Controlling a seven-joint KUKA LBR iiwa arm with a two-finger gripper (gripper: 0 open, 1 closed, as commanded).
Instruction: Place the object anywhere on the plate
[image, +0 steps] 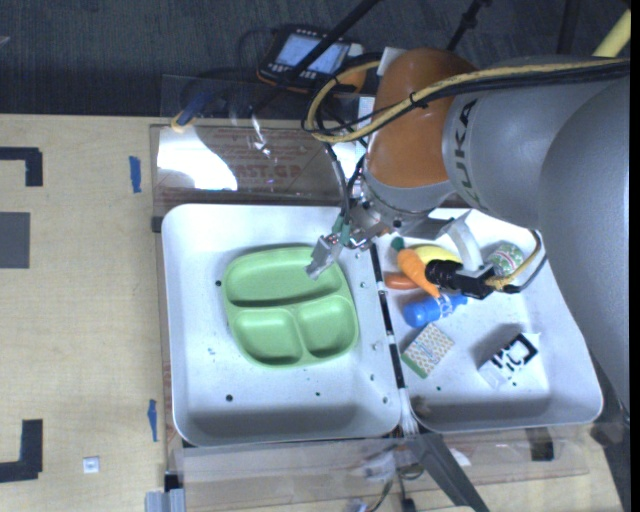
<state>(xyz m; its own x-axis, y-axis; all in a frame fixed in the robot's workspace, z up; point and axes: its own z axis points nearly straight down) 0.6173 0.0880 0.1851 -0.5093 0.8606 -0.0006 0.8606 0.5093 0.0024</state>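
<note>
bench (80, 330): pale wood top, pretty plain, had black corner marks near its far-left side and a few bits of blue tape (134, 173).
left bin (190, 300): shallow white one, sat right on the bench, touching the right bin along the middle seam.
right bin (560, 370): same kind of white bin, just right of the left bin.
clear sheet (240, 155): shiny see-through panel, lay on the bench just behind the left bin.
handheld screen unit (305, 55): sat behind the left bin, past the bench's back edge.
</note>
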